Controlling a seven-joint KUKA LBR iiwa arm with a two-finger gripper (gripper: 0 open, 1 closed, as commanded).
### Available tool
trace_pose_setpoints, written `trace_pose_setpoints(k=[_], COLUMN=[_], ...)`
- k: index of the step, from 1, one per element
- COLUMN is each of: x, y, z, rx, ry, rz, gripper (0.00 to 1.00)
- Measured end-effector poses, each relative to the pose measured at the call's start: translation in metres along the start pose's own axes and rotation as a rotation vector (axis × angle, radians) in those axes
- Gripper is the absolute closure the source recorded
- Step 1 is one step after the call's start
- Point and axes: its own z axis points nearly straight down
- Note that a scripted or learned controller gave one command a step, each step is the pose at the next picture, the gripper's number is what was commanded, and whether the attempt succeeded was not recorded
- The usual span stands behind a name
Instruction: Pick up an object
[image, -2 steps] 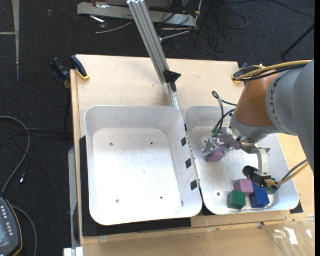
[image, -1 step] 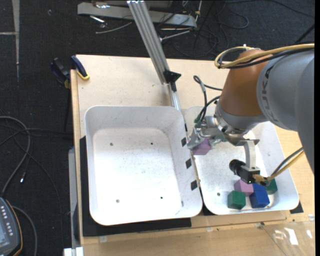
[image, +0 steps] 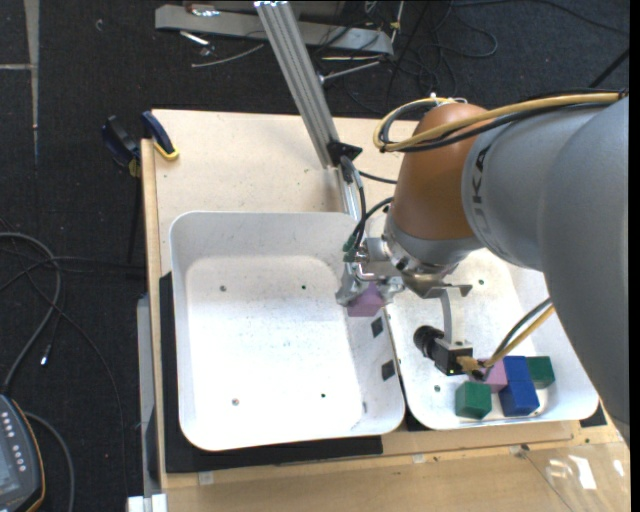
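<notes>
My gripper (image: 367, 293) hangs over the ridge where the two white bins meet, near their back half. A small purple block (image: 368, 301) sits between its fingers, lifted off the bin floor, and the gripper is shut on it. In the front corner of the right bin (image: 500, 290) lie a green block (image: 474, 401), a blue block (image: 518, 386), a pink block (image: 495, 376) and a second green block (image: 541, 371), bunched together. The grey arm with its orange band covers much of the right bin.
The left bin (image: 190, 300) lies beside the gripper, its floor speckled with fine marks. A slanted metal rail (image: 305, 90) rises behind the bins. A blue and yellow clamp (image: 150, 135) sits at the bench's back left corner.
</notes>
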Motion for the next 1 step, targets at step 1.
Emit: trace_pose_setpoints(k=[1], x=[0.0013], y=[-0.0475], z=[0.0003], rx=[0.005], ry=[-0.002], rz=[0.010], gripper=[1.00])
